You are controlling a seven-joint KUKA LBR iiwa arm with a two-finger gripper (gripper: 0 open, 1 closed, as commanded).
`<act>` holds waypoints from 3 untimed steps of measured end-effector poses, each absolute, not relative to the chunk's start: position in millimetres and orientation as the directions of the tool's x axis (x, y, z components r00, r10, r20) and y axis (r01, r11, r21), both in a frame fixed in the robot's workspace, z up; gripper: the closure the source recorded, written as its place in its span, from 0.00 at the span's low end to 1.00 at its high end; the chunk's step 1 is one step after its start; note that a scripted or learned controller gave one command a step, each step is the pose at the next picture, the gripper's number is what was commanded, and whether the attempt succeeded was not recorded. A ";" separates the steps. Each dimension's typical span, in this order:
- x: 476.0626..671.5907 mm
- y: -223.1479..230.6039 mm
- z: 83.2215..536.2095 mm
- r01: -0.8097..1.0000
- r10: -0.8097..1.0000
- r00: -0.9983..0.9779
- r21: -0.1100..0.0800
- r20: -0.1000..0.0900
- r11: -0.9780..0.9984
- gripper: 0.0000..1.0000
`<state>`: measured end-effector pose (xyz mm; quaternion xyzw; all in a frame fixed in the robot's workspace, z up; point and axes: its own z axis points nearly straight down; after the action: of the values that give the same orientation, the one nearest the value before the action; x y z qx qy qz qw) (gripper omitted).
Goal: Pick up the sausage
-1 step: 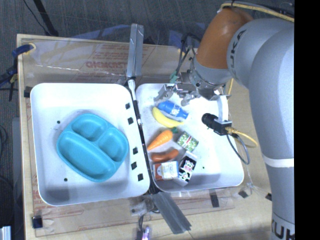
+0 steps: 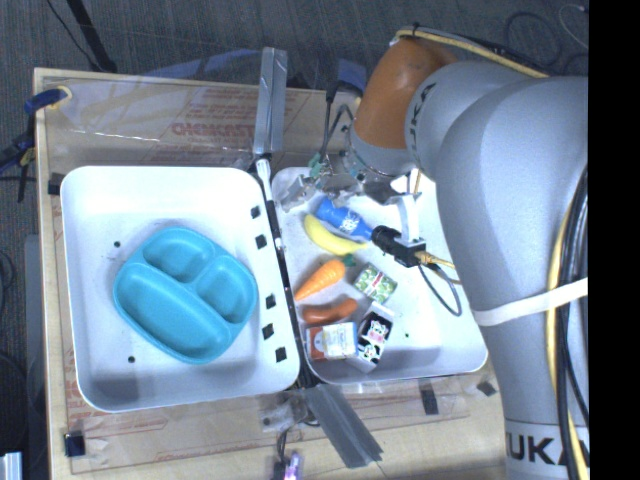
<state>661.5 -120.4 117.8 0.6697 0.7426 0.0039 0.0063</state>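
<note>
Across your tabletop [image 2: 150,108] sit two white bins; the sausage [image 2: 328,311] lies in the right bin [image 2: 455,348], just below the carrot [image 2: 322,277]. Your tool [image 2: 330,173] hovers near the far edge; you cannot tell its grip.

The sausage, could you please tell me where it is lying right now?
The sausage lies in the right bin, near its left wall, just below the carrot and above the small carton.

Well below the end effector [image 2: 335,173], white letters "UKA" stand on the arm's base [image 2: 535,448]; nothing else is legible.
</note>
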 end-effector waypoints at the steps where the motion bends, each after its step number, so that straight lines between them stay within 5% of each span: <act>1: 585.4 -153.1 92.2 0.951 0.951 -0.308 -0.002 0.001 0.308 0.00; 2: 586.5 -153.1 102.6 0.950 0.950 -0.312 -0.001 0.000 0.312 1.00; 3: 586.0 -185.4 233.1 0.909 0.909 -0.417 0.001 -0.002 0.417 1.00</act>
<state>586.0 -185.4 233.1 0.5401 0.8416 -0.0001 0.0013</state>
